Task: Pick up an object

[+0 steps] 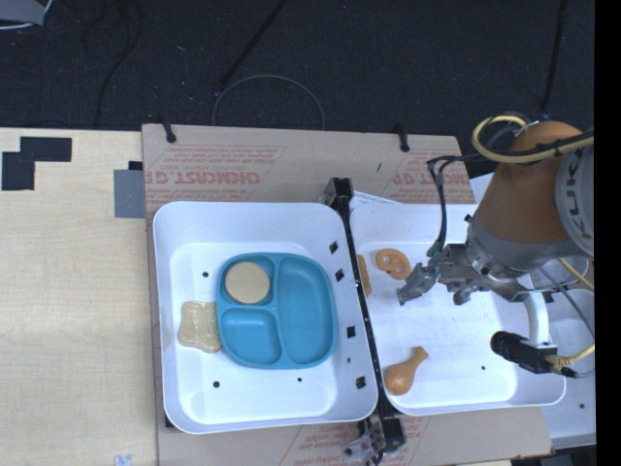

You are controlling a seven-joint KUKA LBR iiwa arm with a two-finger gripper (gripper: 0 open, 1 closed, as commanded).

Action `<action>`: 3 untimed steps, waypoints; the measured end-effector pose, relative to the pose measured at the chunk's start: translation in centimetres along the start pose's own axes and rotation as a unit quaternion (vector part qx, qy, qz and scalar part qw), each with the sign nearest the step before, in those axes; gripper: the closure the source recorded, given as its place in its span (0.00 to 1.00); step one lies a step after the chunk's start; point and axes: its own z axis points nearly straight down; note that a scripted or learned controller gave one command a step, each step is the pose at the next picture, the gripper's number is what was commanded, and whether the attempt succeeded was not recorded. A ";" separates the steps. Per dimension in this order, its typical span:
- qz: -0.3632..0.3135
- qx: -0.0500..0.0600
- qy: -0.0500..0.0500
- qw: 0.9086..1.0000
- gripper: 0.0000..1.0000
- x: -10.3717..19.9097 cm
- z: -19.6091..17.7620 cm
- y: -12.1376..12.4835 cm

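This is looking like a robotics lab or test cell, not a home or a kitchen. Two shallow white bins (254, 411) are sitting side by side on a sheet of printed cardboard (291, 168), which is lying on a pale wooden bench (68, 289). An industrial arm (529, 207), grey with an orange band, is reaching over the right-hand bin. Behind the bins, loose black cables (267, 90) are trailing across dark carpet (388, 47). Left of the bins, black and grey tape marks (39, 158) are sticking to the bench top. Inside the bins, the food is plainly toy food: a blue divided plate (291, 323) is holding a plastic cookie (246, 282).
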 end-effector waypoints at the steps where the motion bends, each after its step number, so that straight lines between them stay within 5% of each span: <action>1: -0.001 -0.007 -0.001 1.000 0.00 0.0 -0.7 0.3; 3: 0.000 -0.005 0.000 1.000 0.00 0.5 10.0 -0.2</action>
